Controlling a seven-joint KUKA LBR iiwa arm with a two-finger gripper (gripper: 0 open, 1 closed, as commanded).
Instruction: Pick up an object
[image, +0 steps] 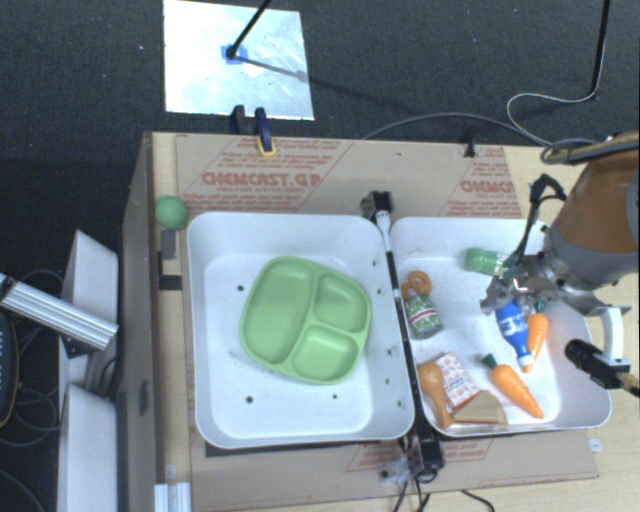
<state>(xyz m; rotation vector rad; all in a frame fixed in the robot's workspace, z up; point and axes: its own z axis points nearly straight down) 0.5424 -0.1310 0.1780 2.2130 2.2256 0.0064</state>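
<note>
Right now the gripper hangs low over the right bin, at the right of the frame, just above a blue bottle; whether it grips anything I cannot tell. 2 carrots lie beside the bottle. At center-left, the left bin holds a green divided tray.

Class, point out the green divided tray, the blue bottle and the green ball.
Green divided tray (305, 320), camera view, on the ridge between its compartments.
Blue bottle (513, 330), camera view, on the middle of its body.
Green ball (171, 211), camera view, on its centre.
</note>
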